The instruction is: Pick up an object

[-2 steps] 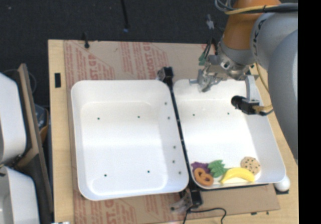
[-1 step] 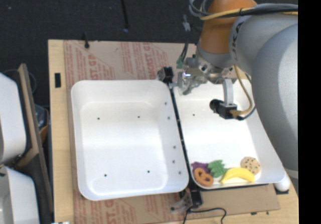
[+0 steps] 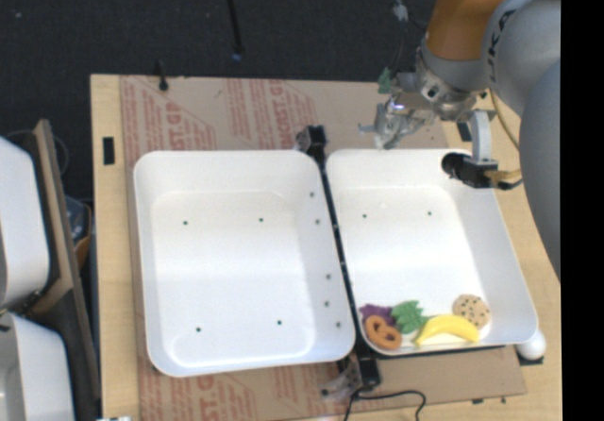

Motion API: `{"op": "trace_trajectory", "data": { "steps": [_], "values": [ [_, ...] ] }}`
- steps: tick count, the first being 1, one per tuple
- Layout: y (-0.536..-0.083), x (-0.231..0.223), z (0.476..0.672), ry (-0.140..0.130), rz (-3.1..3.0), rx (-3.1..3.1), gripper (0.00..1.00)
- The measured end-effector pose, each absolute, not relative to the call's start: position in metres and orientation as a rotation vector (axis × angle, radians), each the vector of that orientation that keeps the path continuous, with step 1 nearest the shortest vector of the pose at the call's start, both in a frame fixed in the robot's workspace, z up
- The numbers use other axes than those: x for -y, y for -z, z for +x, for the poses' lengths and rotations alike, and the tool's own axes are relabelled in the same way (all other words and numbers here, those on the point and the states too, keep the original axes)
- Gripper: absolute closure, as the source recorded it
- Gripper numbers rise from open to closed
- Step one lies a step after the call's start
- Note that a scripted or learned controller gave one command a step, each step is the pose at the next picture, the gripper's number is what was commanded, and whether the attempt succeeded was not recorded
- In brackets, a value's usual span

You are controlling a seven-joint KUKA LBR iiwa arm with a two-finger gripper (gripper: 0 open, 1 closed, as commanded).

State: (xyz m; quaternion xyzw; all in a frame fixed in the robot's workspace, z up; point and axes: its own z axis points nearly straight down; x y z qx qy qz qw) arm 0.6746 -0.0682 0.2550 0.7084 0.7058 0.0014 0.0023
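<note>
My gripper (image 3: pixel 393 129) hangs over the far rim of the right bin (image 3: pixel 406 221), near its back left corner, with nothing visible between its fingers. Along that bin's near wall lie several small toy foods: a yellow banana (image 3: pixel 446 329), a round cookie (image 3: pixel 471 311), a green leafy piece (image 3: pixel 409 315), a purple piece (image 3: pixel 375 312) and an orange pretzel (image 3: pixel 382 334). All of them sit far from the gripper, at the opposite end of the bin.
The left bin (image 3: pixel 236 259) sits beside the right one, with a black clamp (image 3: pixel 311 139) at the top of the seam between them. Both rest on a cardboard sheet (image 3: pixel 236 112). The grey arm (image 3: pixel 538 79) fills the upper right.
</note>
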Motion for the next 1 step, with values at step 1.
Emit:
{"op": "trace_trajectory", "data": {
  "steps": [1],
  "values": [
    [-0.1983,0.0908,0.6885,0.004,2.225,-2.22,1.0]
  ]
}}
